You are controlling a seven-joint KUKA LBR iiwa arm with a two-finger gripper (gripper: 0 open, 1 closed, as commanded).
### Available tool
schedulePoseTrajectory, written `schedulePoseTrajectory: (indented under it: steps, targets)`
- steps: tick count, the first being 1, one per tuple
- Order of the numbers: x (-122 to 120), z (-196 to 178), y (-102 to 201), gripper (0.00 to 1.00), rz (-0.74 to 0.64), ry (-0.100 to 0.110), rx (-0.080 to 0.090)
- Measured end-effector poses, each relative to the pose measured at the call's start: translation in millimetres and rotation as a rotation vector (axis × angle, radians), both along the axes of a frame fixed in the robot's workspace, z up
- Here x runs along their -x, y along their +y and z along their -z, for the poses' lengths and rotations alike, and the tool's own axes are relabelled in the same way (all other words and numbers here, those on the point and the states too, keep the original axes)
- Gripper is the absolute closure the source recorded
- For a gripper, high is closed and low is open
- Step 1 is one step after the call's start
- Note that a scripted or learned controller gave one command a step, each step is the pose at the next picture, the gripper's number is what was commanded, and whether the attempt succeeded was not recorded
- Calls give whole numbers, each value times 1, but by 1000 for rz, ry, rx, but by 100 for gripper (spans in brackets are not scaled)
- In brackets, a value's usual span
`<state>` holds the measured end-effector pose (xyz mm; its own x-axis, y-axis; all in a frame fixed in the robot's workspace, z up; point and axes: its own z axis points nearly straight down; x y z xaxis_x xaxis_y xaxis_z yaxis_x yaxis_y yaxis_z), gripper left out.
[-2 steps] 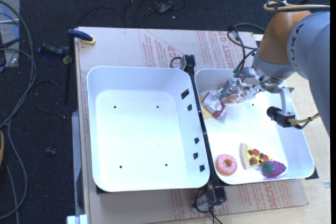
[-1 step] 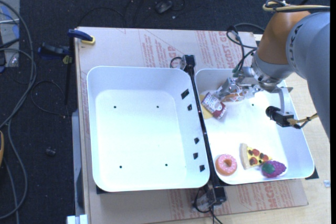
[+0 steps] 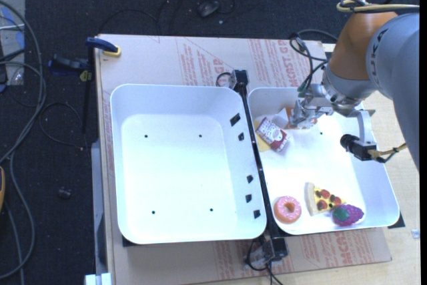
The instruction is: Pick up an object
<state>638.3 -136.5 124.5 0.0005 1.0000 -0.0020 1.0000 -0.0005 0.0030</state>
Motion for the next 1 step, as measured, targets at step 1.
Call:
schedulePoseTrajectory:
  steps: [1]
  targets:
    - [-10, -50, -5, 100, 0, -1, -1]
